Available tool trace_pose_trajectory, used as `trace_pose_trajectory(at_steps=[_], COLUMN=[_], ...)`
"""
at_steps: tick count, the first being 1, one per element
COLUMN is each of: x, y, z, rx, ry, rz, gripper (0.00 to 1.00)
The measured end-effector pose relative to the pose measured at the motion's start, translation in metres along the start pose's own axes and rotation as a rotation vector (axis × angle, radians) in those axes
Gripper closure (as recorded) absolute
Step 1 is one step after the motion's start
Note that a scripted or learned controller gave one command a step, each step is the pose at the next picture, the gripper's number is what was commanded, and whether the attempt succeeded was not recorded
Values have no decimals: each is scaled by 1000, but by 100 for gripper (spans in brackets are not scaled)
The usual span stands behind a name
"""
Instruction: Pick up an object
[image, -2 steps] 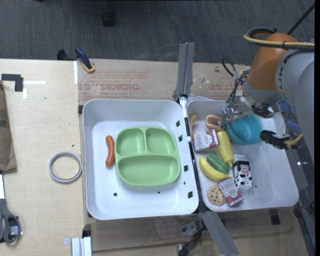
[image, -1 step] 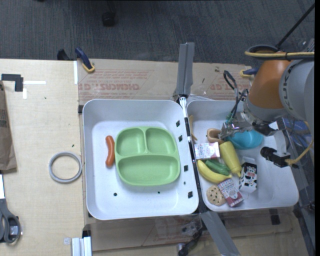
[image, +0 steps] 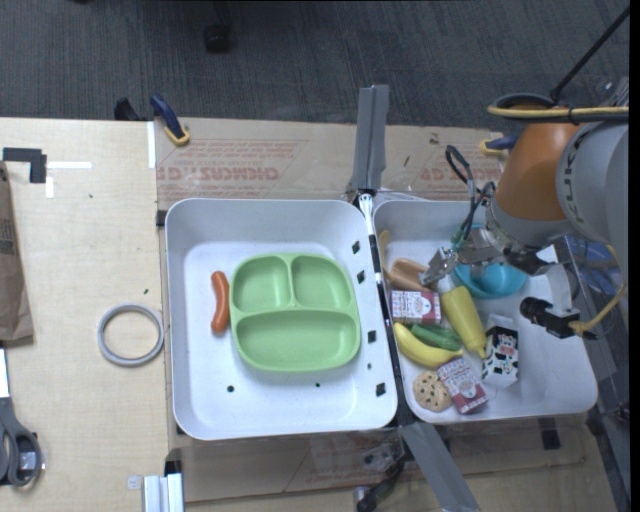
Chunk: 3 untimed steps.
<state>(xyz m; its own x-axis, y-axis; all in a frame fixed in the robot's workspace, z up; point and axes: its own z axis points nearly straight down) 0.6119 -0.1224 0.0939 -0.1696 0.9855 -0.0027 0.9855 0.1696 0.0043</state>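
My gripper (image: 441, 267) hangs low in the right bin (image: 560, 395), at its upper middle, with the grey arm and its orange band (image: 535, 170) behind it. Just left of the gripper lies a hot dog bun (image: 404, 271), and a blue cup (image: 493, 279) sits just to its right. Below them are a small red box (image: 414, 305), a yellow corn-like piece (image: 463, 316), a green piece (image: 436, 336), a banana (image: 424, 348), a cookie (image: 430, 392), a red packet (image: 463, 385) and a cow-print milk carton (image: 502, 356). I see nothing between the gripper's tips.
The left bin (image: 190, 390) holds a green divided plate (image: 295, 312) and an orange sausage (image: 219, 301). On the bench to the left lie a tape ring (image: 130, 333), scissors (image: 18, 455) and a brown bag (image: 12, 270). A blue clamp (image: 170, 118) sits at the back.
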Motion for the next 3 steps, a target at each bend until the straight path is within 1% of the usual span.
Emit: trace_pose_trajectory(at_steps=[1, 2, 3], x=[-2, -1, 18], y=[1, 1, 5], z=[-12, -10, 1], rx=[-4, -1, 4], ry=[0, 1, 1], rz=[5, 4, -46], gripper=[100, 0, 0])
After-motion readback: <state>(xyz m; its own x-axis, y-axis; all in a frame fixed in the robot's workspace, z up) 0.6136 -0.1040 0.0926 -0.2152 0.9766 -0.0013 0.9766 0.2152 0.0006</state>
